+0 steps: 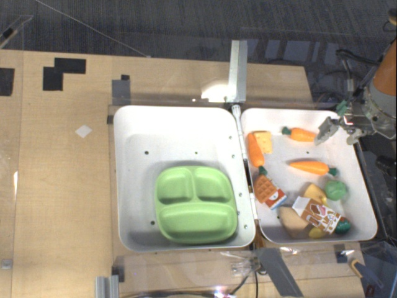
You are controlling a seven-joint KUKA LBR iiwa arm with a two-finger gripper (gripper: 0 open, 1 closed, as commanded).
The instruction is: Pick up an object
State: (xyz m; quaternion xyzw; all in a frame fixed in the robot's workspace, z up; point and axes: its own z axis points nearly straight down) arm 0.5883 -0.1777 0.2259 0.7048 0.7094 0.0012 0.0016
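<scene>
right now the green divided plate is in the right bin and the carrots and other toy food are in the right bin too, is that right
Not quite. The camera view shows the green divided plate in the left bin, alone there. The carrots and the other toy food are indeed in the right bin, where the gripper hangs over the far corner.

Wooden counter (pixel 62 185) bearing two shallow white bins side by side. Left bin (pixel 130 135): a green divided plate (pixel 196 203) lying toward its near side, with two small compartments above one long compartment. A metal post (pixel 237 70) stands at the far junction of the bins. Black square markings (pixel 62 72) lie on the counter's far left. Dark carpet (pixel 155 11) beyond.
</scene>
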